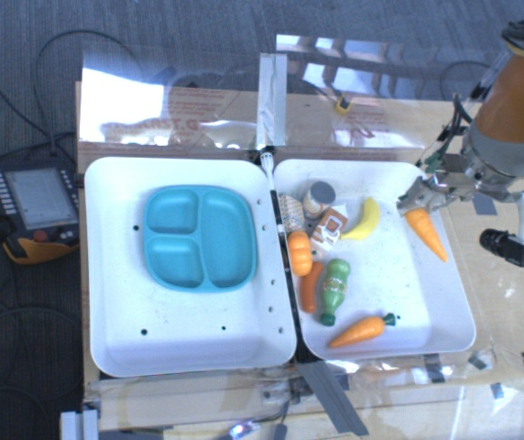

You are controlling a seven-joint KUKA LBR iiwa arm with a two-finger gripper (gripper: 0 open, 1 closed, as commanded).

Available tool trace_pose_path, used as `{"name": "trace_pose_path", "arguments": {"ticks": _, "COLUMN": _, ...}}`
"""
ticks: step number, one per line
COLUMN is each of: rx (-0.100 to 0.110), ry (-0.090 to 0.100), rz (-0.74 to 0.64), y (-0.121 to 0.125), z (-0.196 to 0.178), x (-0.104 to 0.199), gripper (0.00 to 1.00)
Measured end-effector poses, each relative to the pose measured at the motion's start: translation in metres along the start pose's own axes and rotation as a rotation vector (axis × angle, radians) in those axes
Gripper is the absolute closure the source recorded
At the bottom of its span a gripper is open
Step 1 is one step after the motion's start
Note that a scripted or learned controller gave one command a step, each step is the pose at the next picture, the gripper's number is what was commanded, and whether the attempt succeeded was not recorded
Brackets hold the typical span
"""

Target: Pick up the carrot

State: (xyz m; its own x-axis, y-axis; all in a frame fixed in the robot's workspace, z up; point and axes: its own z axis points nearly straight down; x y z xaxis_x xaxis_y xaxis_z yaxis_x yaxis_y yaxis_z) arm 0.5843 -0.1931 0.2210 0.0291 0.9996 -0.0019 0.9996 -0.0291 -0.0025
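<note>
My gripper [424, 198] hangs over the right edge of the right bin [445, 337], shut on the thick end of an orange carrot [427, 233]. That carrot slants down and to the right from the fingers, above the bin's right wall. A second carrot [361, 330] with a green top lies flat near the front of the right bin, well apart from the gripper.
The right bin's left half holds a banana [364, 220], a small can [320, 193], a boxed item [328, 229], an orange fruit [299, 253], a reddish stick [310, 288] and a green bottle [333, 290]. A blue divided plate [198, 237] sits in the left bin [115, 319].
</note>
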Motion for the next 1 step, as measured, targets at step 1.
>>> {"name": "trace_pose_path", "arguments": {"ticks": 1, "rx": 0.003, "ry": 0.0, "rz": 0.088, "y": -0.0344, "z": 0.0539, "x": 0.0189, "gripper": 1.0}}
